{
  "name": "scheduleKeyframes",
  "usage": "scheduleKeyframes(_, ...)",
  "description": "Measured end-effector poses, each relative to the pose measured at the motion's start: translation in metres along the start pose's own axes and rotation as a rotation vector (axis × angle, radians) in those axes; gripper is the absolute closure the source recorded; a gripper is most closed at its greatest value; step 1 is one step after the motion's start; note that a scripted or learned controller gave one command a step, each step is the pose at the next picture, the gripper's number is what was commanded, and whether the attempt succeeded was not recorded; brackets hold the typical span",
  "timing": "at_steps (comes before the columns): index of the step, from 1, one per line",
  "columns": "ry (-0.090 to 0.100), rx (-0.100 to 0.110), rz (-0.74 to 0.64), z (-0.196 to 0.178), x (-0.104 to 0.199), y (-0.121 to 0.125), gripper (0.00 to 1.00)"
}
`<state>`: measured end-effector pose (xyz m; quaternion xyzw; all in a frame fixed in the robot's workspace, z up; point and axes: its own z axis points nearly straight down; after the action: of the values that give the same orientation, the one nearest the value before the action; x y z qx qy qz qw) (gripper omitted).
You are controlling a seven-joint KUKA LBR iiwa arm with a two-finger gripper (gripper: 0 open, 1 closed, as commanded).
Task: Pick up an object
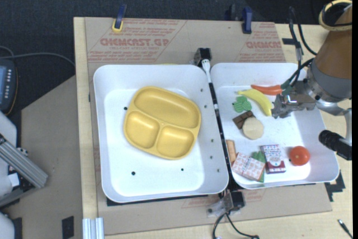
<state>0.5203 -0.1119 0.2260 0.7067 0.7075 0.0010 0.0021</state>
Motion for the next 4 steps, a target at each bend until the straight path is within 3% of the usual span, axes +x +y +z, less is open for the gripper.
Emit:
scheduleKeyframes(2, 0.002, 0.001, -0.004, -0.001, 0.075, 0.075, 1.00)
scheduleKeyframes(3, 0.001, -0.002, -0.002, -0.005, 0.087, 0.121, 1.00)
scheduleKeyframes(4, 0.001, 0.006, 0.001, -0.009, 0.093, 0.113, 1.00)
